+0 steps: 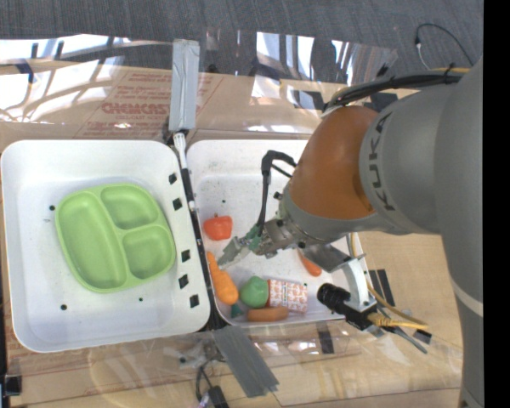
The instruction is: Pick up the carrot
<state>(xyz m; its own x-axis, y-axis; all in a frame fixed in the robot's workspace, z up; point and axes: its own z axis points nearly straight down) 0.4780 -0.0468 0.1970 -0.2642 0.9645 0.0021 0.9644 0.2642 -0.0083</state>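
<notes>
Orange and tapered, the carrot [223,282] lies along the left wall of the right bin [206,164], near its lower corner, just below and left of the gripper [240,248], whose fingers stand slightly apart with nothing between them. Beside the carrot sit a green ball [255,292], a sausage [267,314] and a patterned can [287,294], with a red pepper [218,226] above. A green divided plate [115,236] rests in the left bin [17,228].

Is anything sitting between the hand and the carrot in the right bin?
Nothing visible does. The hand hangs just above the carrot, which lies along the right bin's left wall. The red pepper sits farther up and the green ball to the carrot's right, both off that line.
</notes>
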